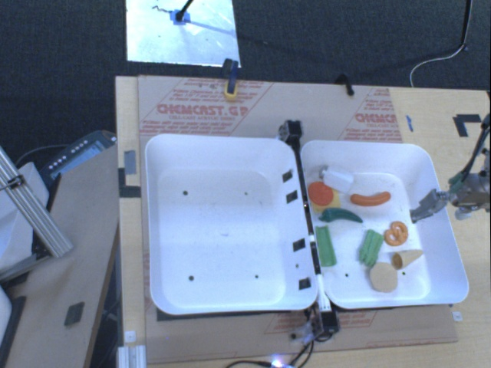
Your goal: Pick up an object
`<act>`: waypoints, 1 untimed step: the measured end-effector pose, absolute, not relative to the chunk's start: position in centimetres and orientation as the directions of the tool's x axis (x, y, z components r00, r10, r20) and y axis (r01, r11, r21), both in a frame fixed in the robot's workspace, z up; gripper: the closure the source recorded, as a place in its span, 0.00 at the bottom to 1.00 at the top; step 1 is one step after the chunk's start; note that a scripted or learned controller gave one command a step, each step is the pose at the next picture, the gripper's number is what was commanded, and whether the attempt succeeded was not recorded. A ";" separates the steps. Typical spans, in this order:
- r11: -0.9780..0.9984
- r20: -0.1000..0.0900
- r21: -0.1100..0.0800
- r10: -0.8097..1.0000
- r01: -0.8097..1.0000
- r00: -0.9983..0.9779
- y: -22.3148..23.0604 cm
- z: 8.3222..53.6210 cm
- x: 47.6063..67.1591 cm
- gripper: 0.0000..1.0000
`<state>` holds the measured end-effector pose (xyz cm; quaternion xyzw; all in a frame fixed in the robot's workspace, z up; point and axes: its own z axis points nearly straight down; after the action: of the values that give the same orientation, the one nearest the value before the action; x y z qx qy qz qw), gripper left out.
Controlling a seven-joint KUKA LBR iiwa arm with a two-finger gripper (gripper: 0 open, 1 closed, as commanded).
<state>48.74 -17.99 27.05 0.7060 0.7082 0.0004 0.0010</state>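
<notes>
The gripper (pixel 426 205) hangs over the right bin's (pixel 441 282) right edge, jaw state impossible to tell, near the pretzel (pixel 397 233) and sausage (pixel 370 199).

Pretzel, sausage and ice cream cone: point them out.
pretzel (pixel 396 233), camera view, on its orange loop.
sausage (pixel 370 199), camera view, mid-length.
ice cream cone (pixel 406 260), camera view, on the tan cone body.
</notes>
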 end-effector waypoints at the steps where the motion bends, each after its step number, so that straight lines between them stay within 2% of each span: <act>1: 0.011 0.003 -0.003 1.000 1.000 -0.011 -12.9 13.0 55.2 0.00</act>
<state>55.18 -12.90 13.01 0.7032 0.7110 0.0002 -0.0021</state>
